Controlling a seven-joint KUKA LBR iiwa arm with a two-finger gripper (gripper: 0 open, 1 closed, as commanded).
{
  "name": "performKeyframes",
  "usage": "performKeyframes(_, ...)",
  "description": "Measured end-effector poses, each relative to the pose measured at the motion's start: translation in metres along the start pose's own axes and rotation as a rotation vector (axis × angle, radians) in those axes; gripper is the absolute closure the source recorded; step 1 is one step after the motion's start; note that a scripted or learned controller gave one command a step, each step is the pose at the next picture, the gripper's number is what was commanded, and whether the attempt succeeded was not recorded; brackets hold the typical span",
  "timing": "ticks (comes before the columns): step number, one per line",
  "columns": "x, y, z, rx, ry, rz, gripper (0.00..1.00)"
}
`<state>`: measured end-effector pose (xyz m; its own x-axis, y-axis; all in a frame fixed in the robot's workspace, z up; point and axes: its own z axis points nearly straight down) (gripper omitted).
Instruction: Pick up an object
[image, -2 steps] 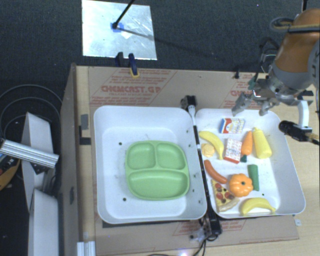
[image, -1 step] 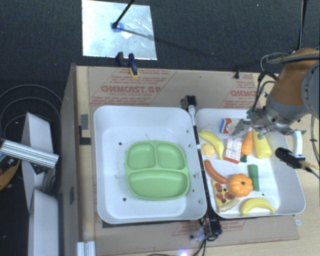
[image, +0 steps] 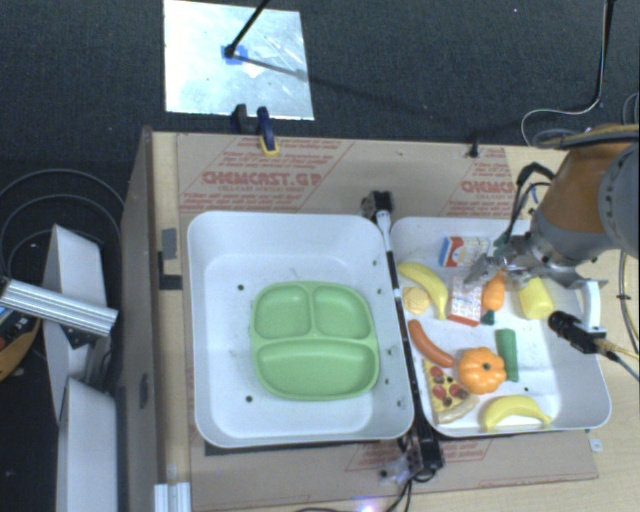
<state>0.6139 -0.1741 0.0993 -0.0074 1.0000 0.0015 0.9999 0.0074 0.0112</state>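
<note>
- The carrot (image: 493, 296), a small orange cone of smooth plastic with a green stub at its lower end, stands tilted in the upper part of the right bin (image: 590, 405), right under the gripper (image: 490, 268).
- Whether the jaws are open or closed around it cannot be told; the metal parts there blur together.
- Just beside the carrot on its left lies a flat packet (image: 465, 304) with a speckled, reddish-edged face; above that sits a small box (image: 453, 250) in white, red and blue.
- To the carrot's right rests a pale yellow blocky piece (image: 536, 298), smooth and rounded at its corners.
- A curved yellow banana (image: 425, 284) lies against the bin's left side, with a small cream-coloured round piece (image: 416, 300) touching it below.
- Lower down: a glossy red-orange sausage (image: 430, 343), a ribbed orange pumpkin (image: 481, 369), a dark green stick (image: 507, 354) just beside the pumpkin, a wedge of pizza (image: 447, 390) with dotted topping, and a second banana (image: 514, 409) near the bottom rim.
- The arm (image: 590, 205), grey with an orange band, comes in from the right; a black cylindrical fitting (image: 567, 330) hangs over the bin's right side.
- The left bin (image: 215, 300), shallow, white and round-cornered, holds a light green divided plate (image: 315, 339) with three compartments.
- Both bins sit on a brown printed cardboard sheet (image: 300, 170) covering the desk.
</note>
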Motion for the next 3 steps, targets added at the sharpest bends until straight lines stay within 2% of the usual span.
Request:
performKeyframes(1, 0.014, -0.01, 0.007, -0.011, -0.01, 0.005, 0.0)
performKeyframes(2, 0.015, -0.008, -0.005, -0.013, -0.006, 0.004, 1.0)
performKeyframes(3, 0.061, -0.064, -0.082, 0.009, 0.0, 0.001, 1.0)
